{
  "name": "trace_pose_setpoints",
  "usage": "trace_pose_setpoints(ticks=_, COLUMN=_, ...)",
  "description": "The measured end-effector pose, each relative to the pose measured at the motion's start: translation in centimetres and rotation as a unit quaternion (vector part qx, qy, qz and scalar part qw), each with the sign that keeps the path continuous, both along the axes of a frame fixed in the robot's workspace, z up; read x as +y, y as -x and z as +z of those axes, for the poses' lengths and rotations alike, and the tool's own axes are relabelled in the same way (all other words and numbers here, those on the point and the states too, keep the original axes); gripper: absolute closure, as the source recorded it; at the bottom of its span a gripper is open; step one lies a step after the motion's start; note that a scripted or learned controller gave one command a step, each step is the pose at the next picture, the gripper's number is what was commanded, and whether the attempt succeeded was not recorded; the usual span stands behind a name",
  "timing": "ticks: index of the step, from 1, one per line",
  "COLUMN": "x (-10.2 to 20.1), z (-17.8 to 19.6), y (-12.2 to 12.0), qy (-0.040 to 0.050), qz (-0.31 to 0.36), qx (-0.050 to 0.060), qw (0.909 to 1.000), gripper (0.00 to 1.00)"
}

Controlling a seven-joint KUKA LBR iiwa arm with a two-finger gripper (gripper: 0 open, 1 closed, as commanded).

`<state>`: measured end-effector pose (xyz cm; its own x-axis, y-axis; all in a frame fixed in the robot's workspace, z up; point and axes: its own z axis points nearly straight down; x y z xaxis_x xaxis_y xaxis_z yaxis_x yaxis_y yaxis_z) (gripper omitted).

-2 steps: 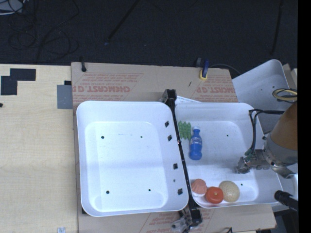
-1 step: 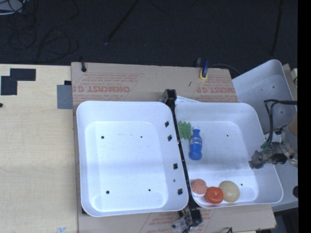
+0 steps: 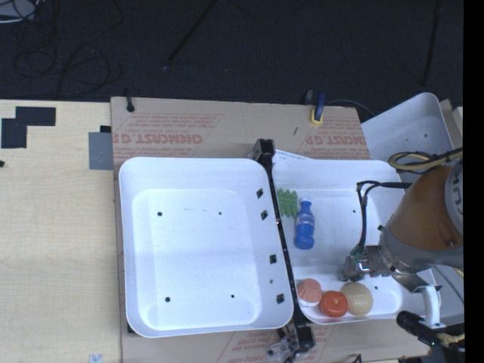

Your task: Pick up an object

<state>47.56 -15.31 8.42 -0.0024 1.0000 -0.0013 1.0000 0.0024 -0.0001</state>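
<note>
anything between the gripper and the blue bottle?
No. In the camera view, bare white bin floor separates the gripper from the blue bottle.

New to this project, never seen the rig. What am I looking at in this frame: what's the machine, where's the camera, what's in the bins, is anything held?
It is one fixed camera above a bench, looking down at a slant. The grey and orange shape on the right is a robot arm, reaching in over the right bin. Its end effector hangs low in that bin, and this view does not show anything gripped in it.

The right bin holds a blue bottle, a green item beside it, and along the near edge a pinkish piece, a red ball and a beige ball. The left bin is a matching white tray. Both sit on cardboard.
</note>
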Motion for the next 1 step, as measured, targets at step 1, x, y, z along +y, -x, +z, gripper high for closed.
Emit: trace_pose_setpoints(ticks=1, x=5.47, z=0.37, y=-9.58, qy=-0.0011, qz=0.003, qx=-0.002, qw=1.0, gripper=1.0)
